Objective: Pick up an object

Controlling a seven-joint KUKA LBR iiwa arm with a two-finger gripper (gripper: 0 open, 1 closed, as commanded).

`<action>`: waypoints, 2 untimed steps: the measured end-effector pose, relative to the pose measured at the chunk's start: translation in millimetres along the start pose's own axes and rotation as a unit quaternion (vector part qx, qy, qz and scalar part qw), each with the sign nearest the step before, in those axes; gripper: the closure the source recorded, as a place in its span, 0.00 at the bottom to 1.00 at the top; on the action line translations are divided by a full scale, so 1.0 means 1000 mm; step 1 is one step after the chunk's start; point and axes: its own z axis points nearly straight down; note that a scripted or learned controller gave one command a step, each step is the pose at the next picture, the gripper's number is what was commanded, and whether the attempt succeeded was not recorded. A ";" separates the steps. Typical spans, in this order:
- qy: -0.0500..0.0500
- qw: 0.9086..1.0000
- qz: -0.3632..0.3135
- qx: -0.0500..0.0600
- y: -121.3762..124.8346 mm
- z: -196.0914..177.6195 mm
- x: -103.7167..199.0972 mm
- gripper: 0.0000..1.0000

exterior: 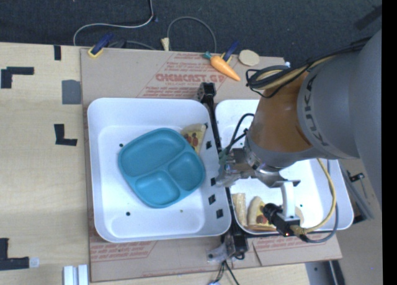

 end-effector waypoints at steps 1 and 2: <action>-0.002 1.000 0.005 -0.013 0.002 -0.168 -0.046 1.00; -0.001 1.000 0.001 0.000 0.030 -0.080 0.019 1.00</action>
